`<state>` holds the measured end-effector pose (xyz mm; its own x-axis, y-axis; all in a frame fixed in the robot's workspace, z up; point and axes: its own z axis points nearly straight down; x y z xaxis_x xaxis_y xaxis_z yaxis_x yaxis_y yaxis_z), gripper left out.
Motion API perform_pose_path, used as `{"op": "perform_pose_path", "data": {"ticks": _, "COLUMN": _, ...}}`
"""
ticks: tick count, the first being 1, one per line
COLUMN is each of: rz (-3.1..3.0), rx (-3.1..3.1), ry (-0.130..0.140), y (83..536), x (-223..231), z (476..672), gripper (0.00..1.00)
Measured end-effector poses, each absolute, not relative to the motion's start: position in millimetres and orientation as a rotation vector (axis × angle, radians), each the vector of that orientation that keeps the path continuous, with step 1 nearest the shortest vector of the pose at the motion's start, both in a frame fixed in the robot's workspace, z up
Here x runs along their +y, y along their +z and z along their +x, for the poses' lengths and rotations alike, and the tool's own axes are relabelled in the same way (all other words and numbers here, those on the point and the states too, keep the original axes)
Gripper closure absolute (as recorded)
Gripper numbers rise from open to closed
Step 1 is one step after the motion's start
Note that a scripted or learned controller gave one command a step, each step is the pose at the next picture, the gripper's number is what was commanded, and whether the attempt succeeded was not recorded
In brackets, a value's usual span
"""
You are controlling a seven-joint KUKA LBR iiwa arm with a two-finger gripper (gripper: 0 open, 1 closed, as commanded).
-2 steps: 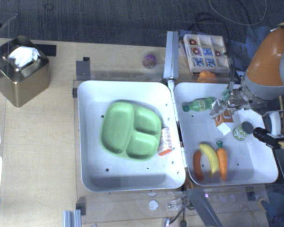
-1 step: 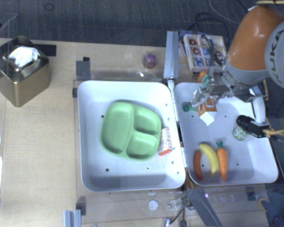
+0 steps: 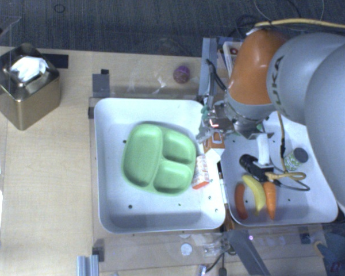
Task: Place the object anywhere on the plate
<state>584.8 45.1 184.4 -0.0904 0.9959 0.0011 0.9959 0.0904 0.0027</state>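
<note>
The green divided plate [image 3: 159,157] lies in the left white bin [image 3: 112,211]. A small white and orange packet [image 3: 201,172] lies in that bin, touching the plate's right edge. My gripper [image 3: 209,127] hangs over the wall between the two bins, just above the packet and beside the plate's upper right corner. A small orange-brown thing [image 3: 215,137] shows right under the gripper; I cannot tell whether it is held.
In the right bin [image 3: 310,211] lie a banana [image 3: 253,191], a carrot [image 3: 270,199], a red sausage [image 3: 240,198] and a grey disc [image 3: 299,154]. A brass box [image 3: 24,94] stands far left. A purple ball [image 3: 181,73] sits behind the left bin.
</note>
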Motion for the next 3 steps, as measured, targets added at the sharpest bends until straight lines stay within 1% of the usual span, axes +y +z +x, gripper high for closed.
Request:
{"op": "perform_pose_path", "data": {"ticks": 1, "rz": 2.118, "rx": 2.318, "ry": 0.006, "y": 185, "x": 45, "z": 585.0, "gripper": 0.0}}
{"op": "perform_pose_path", "data": {"ticks": 2, "rz": 2.11, "rx": 2.321, "ry": 0.014, "y": 197, "x": 46, "z": 587.0, "gripper": 1.0}}
{"op": "perform_pose_path", "data": {"ticks": 3, "rz": 2.099, "rx": 2.335, "ry": 0.006, "y": 197, "x": 98, "z": 627.1, "gripper": 1.0}}
